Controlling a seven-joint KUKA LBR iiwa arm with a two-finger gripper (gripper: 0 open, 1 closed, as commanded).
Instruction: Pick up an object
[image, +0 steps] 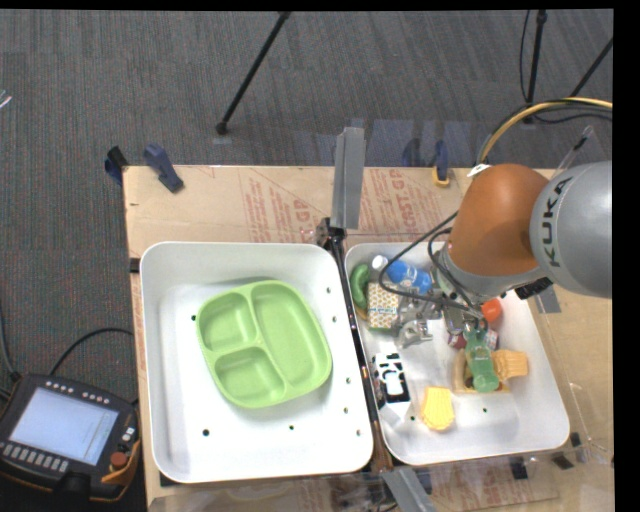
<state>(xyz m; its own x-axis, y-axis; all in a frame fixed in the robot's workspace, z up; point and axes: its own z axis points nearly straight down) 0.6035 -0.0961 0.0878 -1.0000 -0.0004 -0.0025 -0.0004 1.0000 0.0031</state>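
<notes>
Arm: grey KUKA iiwa arm (585, 225), entering from the right edge of the view, bent downward at the wrist. Wrist band: orange, rounded, facing the camera. Gripper: metal two-finger gripper (432, 325), hanging low below the orange band, pointed down and leftward, cables trailing beside it.

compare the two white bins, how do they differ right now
The left bin carries one thing, a green divided plate; the right bin carries many small items. The gripper is down in the right bin, not the left. Both are shallow and white.
</notes>
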